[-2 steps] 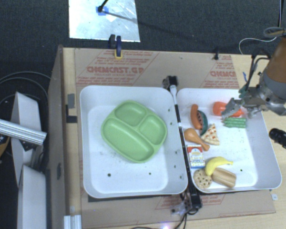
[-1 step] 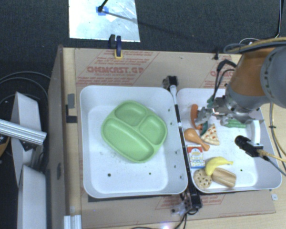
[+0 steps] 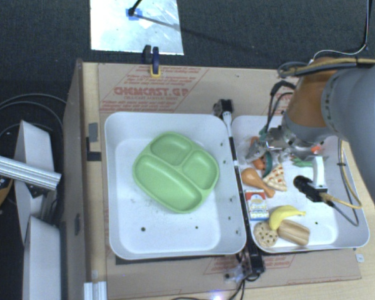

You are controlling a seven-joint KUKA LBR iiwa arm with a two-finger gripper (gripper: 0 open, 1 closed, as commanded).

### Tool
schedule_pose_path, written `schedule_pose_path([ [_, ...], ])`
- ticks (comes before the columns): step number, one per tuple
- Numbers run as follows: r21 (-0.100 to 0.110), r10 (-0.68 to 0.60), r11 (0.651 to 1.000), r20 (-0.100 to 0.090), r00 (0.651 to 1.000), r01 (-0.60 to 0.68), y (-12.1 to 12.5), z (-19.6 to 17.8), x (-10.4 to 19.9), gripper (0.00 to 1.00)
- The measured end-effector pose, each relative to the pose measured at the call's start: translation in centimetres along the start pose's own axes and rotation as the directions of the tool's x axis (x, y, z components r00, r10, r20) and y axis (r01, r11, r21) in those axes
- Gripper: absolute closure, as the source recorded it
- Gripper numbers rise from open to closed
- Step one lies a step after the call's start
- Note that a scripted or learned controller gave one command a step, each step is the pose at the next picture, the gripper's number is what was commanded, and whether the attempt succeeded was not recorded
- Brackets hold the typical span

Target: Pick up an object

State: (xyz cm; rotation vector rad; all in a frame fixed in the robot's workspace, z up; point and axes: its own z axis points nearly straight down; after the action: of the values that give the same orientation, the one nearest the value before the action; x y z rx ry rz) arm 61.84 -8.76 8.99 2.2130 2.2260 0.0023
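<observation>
Dark carpet lay around a bench topped with a cardboard sheet (image 3: 175, 86) printed in red, and two white bins sat on it side by side. The gripper (image 3: 272, 147) was low over the far left part of the right bin (image 3: 350, 227), reaching in from the right under the grey arm (image 3: 356, 105) with its orange band. Whether it was open or closed could not be told, and nothing could be seen held in it.

Just beneath and beside it lay a small cluster of toy food: an orange piece (image 3: 258, 164) touching a dark green piece (image 3: 268, 165), then a drumstick (image 3: 254, 177) and a pizza slice (image 3: 277, 180) next to each other. Nearer the camera, along the bin's left wall, was a red and white carton (image 3: 257, 204). A banana (image 3: 285, 215) lay just right of it, with a cookie (image 3: 265, 234) and a tan bread roll (image 3: 294, 232) side by side at the near edge.

The left bin (image 3: 122, 230) held a green divided plate (image 3: 175, 170), lying tilted. Beyond the bins a blue and yellow clamp (image 3: 153, 59) gripped the far edge of the cardboard, and a pale sheet (image 3: 112, 24) lay on the carpet.
</observation>
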Motion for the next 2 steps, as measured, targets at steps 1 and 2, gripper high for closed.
schedule_pose_path([
  [1,-0.003,0.0,1.0,0.0,1.0,0.0,4.65,0.43,-0.21,0.0],
  [2,0.002,0.001,1.0,0.0,1.0,-0.001,4.11,0.54,0.12,0.0],
])
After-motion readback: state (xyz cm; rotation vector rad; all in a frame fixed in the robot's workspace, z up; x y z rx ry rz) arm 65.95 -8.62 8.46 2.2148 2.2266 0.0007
